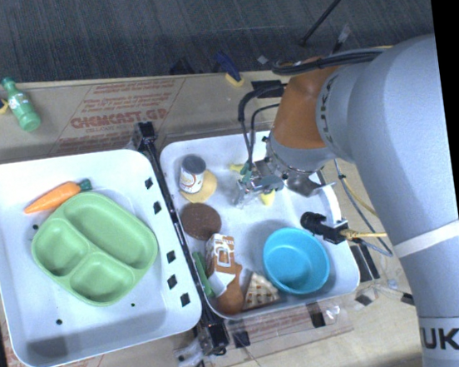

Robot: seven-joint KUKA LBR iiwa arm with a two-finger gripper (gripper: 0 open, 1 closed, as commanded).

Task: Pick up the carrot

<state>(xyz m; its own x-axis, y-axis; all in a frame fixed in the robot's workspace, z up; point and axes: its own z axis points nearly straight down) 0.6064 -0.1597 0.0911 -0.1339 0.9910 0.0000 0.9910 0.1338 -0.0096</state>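
the carrot [52, 196] lies in the left bin [7, 275] above the green tray [95, 246] — the gripper [256, 185] hangs over the right bin [225, 150], its state unclear.

The big grey arm [398, 190] comes in from the right, its orange band [298, 119] just above the wrist. It bends down and leftward, so the end effector [256, 185] hangs low, at the far middle of the right side.
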